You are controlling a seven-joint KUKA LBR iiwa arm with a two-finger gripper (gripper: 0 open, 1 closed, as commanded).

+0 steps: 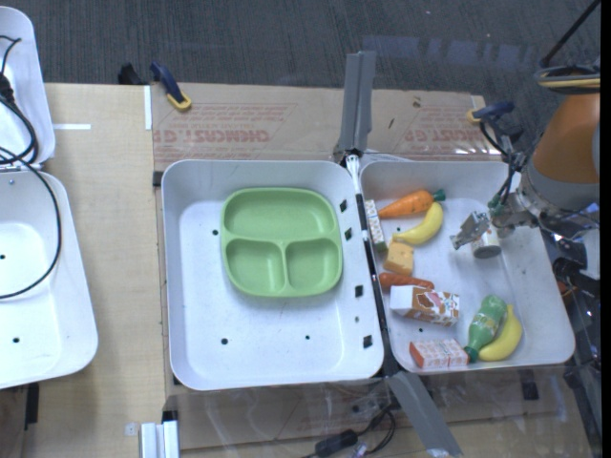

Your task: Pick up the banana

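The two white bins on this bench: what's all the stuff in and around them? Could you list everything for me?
Left bin: 1, white, centre of bench.
Right bin: 1, white, beside the left bin.
Divided plate: 1, green, in left bin.
Bananas: 2, yellow, right bin; one near the carrot, one at the near right corner.
Carrot: 1, orange, right bin, far side.
Cheese wedge: 1, yellow, right bin.
Cartons: 2, white-orange, right bin; one mid-left, one at the near edge.
Bottle: 1, green, against the corner banana.
Clamps: 2, blue-yellow, far edge of bench; left, right.
Arm: 1, grey-orange, from the right.
Hand: 1, metal, over right bin.
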